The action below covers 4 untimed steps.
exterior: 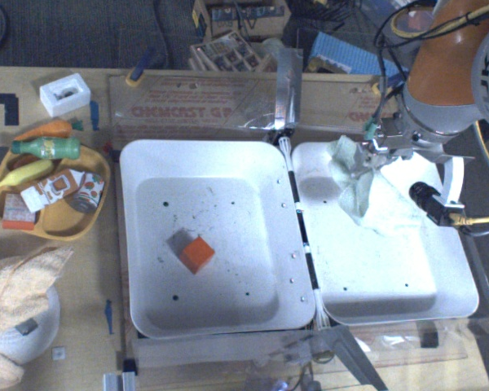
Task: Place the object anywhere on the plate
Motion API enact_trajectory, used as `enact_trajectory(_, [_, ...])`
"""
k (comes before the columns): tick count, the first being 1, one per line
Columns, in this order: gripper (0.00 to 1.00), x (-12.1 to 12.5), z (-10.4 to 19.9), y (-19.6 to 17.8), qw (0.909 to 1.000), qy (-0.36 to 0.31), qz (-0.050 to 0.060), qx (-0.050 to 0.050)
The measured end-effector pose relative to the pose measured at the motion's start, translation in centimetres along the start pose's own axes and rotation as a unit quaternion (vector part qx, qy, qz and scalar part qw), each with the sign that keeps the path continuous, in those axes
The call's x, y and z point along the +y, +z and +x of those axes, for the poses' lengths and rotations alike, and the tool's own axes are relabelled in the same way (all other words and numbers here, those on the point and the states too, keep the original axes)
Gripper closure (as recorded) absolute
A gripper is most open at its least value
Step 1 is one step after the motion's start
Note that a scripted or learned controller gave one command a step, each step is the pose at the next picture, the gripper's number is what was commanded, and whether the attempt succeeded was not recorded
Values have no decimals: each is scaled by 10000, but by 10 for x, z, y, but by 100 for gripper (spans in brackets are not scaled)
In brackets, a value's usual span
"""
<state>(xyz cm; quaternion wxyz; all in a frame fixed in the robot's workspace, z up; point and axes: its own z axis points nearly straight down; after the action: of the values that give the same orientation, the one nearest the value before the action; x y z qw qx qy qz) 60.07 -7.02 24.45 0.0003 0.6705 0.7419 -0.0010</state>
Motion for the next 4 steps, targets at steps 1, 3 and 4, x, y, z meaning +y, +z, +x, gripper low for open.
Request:
enact_trajectory(1, [100, 1, 2, 20, 10000, -20, 8, 6])
enact_trajectory(3, [100, 5, 98, 15, 9201, -3916, -32, -4])
enact_trajectory(4, [100, 11, 149, 26, 8250, -5652, -25, 2])
